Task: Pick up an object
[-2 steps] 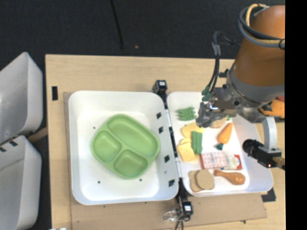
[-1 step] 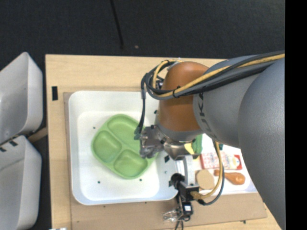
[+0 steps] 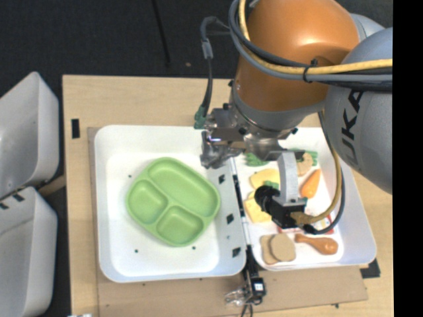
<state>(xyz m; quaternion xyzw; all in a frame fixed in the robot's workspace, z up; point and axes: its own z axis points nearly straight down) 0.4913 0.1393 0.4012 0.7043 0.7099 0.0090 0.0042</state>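
My gripper (image 3: pixel 213 156) hangs over the upper end of the divider between the two white bins, under the big orange wrist band. A green three-compartment plate (image 3: pixel 173 201) lies in the left bin (image 3: pixel 112 256), just left of and below the gripper. In the right bin (image 3: pixel 357 243) sit several toy foods: an orange carrot (image 3: pixel 311 183), yellow pieces (image 3: pixel 263 177), a green-leafed item (image 3: pixel 254 158), two tan round biscuits (image 3: pixel 277 248) and a brown drumstick-like piece (image 3: pixel 318 243). Nothing is visibly held, and the arm hides the bin's upper part.
The bins rest on a tan wooden board (image 3: pixel 79 177). White padded blocks (image 3: pixel 23 131) stand at the far left. A small metal clip (image 3: pixel 241 296) sits at the board's front edge below the divider.
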